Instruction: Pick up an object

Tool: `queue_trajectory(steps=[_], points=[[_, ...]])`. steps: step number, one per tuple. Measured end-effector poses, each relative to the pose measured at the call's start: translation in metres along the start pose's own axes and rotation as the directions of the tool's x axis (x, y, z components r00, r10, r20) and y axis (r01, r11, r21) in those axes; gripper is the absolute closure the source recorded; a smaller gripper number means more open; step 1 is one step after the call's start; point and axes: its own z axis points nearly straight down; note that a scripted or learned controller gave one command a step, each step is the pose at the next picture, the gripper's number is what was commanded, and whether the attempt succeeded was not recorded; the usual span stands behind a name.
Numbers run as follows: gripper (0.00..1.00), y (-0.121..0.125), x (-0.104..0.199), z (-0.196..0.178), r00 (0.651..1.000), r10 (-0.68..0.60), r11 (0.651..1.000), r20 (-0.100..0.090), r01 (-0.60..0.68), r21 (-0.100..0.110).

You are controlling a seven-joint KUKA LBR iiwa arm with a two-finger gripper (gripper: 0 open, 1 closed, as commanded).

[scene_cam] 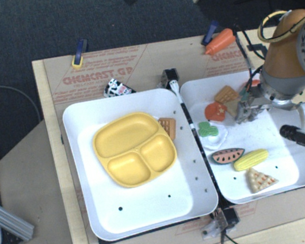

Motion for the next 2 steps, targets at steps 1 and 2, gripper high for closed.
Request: queue_trajectory(steps=[1,2], points=[[1.00,-0.002,0.000,-0.064,1.000,-0.001,1.000,0.002,0.001,-0.006],[1.00,0.007,0.006,-0.123,1.000,-0.002,1.000,0.002,0.002,-0.007]])
